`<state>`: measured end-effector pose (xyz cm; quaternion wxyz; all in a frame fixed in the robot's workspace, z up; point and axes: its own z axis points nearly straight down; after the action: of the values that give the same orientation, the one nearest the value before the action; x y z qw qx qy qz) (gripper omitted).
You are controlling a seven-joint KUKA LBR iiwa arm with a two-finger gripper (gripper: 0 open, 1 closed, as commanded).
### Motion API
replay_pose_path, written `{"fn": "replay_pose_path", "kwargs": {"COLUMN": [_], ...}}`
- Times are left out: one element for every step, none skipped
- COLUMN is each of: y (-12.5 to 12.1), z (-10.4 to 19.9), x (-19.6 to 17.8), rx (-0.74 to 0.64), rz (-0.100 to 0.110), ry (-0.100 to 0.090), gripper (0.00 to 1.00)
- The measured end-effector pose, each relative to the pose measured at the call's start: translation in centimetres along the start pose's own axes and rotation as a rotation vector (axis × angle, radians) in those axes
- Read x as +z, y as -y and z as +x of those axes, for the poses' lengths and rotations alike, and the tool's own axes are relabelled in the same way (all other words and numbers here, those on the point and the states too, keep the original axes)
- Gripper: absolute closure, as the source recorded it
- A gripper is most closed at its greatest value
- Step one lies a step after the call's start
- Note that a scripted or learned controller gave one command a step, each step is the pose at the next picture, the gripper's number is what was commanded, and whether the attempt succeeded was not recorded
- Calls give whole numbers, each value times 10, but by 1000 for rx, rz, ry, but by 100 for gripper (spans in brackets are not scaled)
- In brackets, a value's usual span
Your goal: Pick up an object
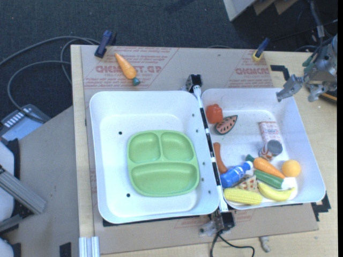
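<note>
Half the gripper [300, 87] is cut off at the edge; fingers' spread cannot be told.

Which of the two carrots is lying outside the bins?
The carrot on the cardboard behind the left bin, near the blue clamp. The other carrot lies in the right bin among the toy food.

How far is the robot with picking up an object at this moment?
Nothing looks done yet. The hand is above the right bin's far right corner and carries nothing that I can see. The toy foods, such as the banana and the corn, lie in that bin. Left to do: descend, grasp one, lift.
</note>
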<state>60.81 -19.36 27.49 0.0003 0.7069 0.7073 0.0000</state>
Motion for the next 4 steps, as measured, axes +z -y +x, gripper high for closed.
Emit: {"fn": "replay_pose_path", "kwargs": {"y": [25, 55, -47, 71], "z": [-10, 1, 19, -14], "x": [109, 190, 190, 191], "rx": [1, 1, -1, 2], "rz": [3, 0, -2, 2], "ry": [-1, 1, 0, 0], "gripper": [0, 0, 0, 0]}}
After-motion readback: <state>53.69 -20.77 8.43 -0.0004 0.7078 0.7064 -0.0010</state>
